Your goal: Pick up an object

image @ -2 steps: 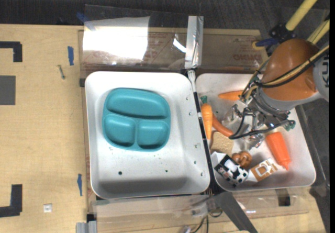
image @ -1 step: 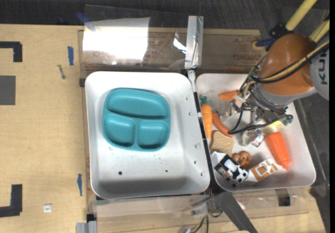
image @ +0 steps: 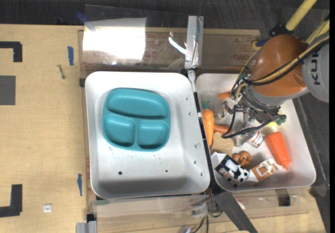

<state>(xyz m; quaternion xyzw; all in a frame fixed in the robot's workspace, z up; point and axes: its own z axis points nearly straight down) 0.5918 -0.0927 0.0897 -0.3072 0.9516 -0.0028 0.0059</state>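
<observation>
The right bin (image: 306, 166) holds several small toys. An orange carrot (image: 208, 124) lies along its left wall, and a second orange carrot (image: 279, 148) lies towards the right. A tan slice (image: 223, 145), a black-and-white toy (image: 233, 169), a brown figure (image: 242, 158) and an orange-and-white box (image: 264, 168) crowd the near half. My gripper (image: 236, 115) hangs low over the bin's middle, just right of the left carrot and above the tan slice. Cables and the orange wrist band (image: 277, 64) cover much of it.
The left bin (image: 141, 174) carries a teal divided plate (image: 137, 118) in its far half. A clear plastic sheet (image: 131, 43) and a metal strip (image: 193, 41) lie behind the bins. Brown bench surface (image: 36, 122) stretches to the left.
</observation>
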